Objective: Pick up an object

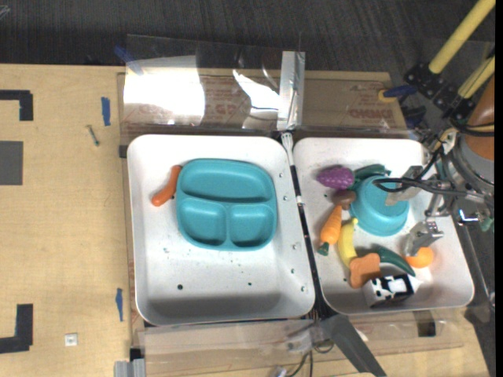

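Bench (63, 210) carries two white bins side by side. Near edge of right bin (456, 293): black-and-white toy (391, 287), brown piece (364, 269) and green piece (393, 258) touching it. Beyond these lie a banana (346, 242), carrot (331, 227), and orange ball (422, 257) by the right wall. Gripper (424, 230) hangs above the ball; whether it is open or closed cannot be determined. Blue cup (380, 210) sits mid-bin, grapes (336, 177) toward the far left corner. Left bin (157, 289) holds a teal tray (228, 203) with an orange sausage (167, 187) at its left edge.
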